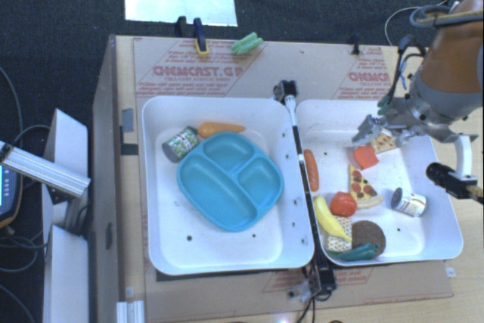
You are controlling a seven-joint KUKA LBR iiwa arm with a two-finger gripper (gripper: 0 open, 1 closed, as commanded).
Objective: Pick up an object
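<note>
gripper (376,131) seen at far side of right bin (442,238), jaws can't be told | red block (366,156) just near it, boxy, matte | blue tray (230,179) smooth plastic, three-sectioned

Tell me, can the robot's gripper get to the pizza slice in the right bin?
Probably yes. The pizza slice lies flat with open space above it, a little below the gripper. The tomato touches its lower edge, which might crowd the grip.
</note>
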